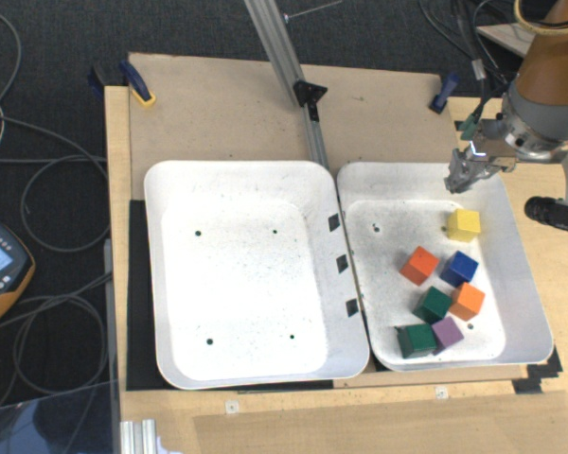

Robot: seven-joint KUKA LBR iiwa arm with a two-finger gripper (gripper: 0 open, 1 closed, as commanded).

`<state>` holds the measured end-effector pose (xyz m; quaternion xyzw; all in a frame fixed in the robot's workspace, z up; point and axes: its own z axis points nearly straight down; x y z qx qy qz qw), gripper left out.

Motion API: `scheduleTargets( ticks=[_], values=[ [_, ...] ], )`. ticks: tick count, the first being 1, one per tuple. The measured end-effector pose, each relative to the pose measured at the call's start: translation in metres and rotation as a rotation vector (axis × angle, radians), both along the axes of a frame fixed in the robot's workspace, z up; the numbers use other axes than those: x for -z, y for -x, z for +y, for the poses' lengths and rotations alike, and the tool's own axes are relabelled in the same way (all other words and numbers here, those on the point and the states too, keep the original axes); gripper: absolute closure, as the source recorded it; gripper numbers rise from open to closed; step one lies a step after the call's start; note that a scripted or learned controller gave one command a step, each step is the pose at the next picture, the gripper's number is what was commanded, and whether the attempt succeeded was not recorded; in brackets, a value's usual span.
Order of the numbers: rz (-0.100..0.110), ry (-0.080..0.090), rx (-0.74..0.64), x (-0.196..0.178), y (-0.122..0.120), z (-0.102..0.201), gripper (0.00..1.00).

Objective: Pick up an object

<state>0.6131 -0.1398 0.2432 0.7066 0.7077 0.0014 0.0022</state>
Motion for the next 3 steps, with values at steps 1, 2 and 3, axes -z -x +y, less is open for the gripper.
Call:
scheduleTargets(
  ticks=[1, 2, 3],
  values=[
    [0.007, -0.004, -0.004, 0.01, 0.002, 0.051, 1.0],
    [0.006, -0.004, -0.004, 0.016, -0.001, 0.101, 1.0],
    [0.002, -0.004, -0.005, 0.002, -0.002, 0.152, 1.0]
  ],
)
